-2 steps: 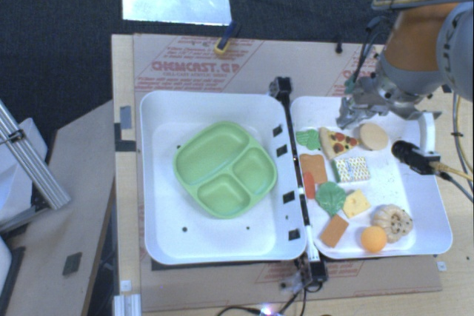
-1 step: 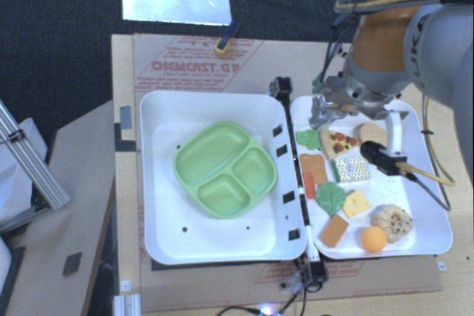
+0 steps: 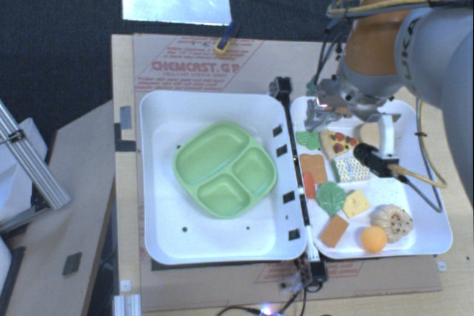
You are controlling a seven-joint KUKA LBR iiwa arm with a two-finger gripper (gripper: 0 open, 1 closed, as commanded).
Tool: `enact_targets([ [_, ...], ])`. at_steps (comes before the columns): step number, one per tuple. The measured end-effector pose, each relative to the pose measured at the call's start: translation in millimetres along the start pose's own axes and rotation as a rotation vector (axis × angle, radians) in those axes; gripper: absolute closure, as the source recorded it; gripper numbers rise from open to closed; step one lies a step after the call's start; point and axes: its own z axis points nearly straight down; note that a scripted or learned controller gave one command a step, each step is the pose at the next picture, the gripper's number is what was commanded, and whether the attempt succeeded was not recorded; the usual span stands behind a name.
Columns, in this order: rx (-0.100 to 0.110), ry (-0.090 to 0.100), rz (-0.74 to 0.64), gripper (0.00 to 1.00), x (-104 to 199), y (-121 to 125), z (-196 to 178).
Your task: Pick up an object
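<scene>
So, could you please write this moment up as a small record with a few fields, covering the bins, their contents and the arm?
left bin: holds a green divided plate, lying flat
right bin: holds toy food, among it a pizza slice, an orange ball, a cookie, a yellow cheese wedge and a green leaf piece
arm: reaches in from the right, over the far end of the right bin
gripper: low near the pizza slice; nothing seen between its fingers
task status: no object lifted yet
</scene>
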Motion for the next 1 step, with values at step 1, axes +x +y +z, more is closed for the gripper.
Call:
enact_targets([
  [1, 0.0, -0.001, 0.005, 1.0, -11.0, -7.0, 5.3],
])
